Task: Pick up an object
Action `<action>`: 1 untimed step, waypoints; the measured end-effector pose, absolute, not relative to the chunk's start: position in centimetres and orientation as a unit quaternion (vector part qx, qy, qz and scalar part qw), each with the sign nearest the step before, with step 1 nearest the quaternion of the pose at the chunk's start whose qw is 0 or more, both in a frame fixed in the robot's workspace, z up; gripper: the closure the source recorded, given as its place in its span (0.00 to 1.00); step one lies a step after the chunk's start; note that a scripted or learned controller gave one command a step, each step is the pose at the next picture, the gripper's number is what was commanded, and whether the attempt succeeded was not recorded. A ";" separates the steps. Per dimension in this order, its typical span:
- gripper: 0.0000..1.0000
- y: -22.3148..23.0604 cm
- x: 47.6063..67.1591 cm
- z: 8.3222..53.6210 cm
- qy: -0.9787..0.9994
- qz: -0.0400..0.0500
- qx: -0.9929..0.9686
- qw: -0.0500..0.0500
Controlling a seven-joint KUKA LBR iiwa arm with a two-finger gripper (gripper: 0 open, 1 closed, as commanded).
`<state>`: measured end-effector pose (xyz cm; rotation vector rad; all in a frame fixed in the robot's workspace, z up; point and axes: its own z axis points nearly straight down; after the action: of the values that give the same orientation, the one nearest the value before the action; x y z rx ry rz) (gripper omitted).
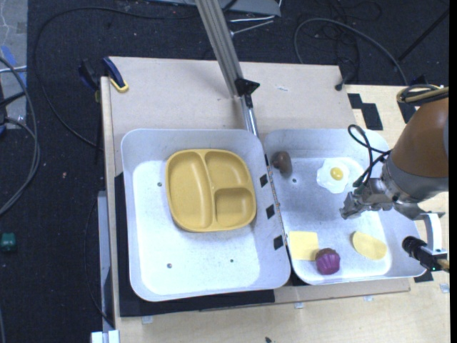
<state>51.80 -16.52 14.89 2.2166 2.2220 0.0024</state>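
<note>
Camera view, looking down at a slant on a pale tabletop [300,84] bearing two shallow white bins side by side. The left bin [143,256] holds a yellow divided plate [211,189]. The right bin [303,191] holds a small brown object [283,162] near its upper left, a toy fried egg [335,174], a flat yellow square [303,246], a purple lumpy object [328,261] just beside the square, and a pale yellow oval piece [369,246]. The grey arm [421,156] reaches in from the right, and its end effector [355,206] hangs over the right bin between the egg and the oval piece. Whether it is open or closed cannot be told, and nothing is seen gripped in it.
</note>
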 end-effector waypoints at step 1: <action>1.00 -16.7 51.6 19.2 0.708 0.001 0.706 0.002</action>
<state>51.60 -16.72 19.19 2.2160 2.2199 0.0032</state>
